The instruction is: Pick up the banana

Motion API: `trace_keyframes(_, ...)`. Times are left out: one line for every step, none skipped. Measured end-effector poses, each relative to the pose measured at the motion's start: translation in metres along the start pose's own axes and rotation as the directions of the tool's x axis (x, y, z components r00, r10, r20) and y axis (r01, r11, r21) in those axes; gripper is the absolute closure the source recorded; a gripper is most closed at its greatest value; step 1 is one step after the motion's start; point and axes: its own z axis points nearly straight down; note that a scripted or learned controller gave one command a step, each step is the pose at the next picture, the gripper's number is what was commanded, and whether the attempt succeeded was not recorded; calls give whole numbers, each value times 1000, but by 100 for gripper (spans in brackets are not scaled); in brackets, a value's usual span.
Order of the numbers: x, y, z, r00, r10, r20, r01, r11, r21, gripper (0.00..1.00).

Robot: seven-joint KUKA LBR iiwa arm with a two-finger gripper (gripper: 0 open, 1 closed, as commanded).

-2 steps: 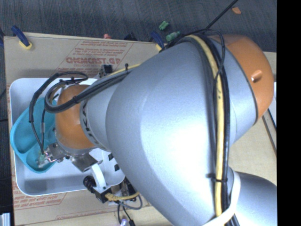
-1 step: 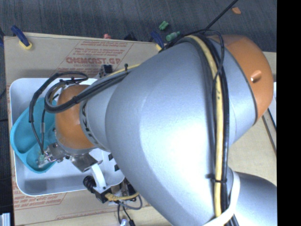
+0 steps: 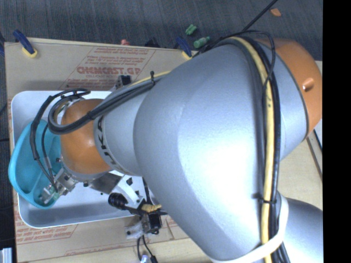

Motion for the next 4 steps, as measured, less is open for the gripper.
trace_keyframes(0,-2,-85,865,501,-2,-501,865,2,0)
trace_keyframes(0,-2,-95,868,496,-2,-496,868,4,100)
trace_keyframes(-47,-47,-131,607,795,-2,-795,607,3,100)
trace_keyframes(-76,-73,-186,274,962,-1,-962,274,4,100)
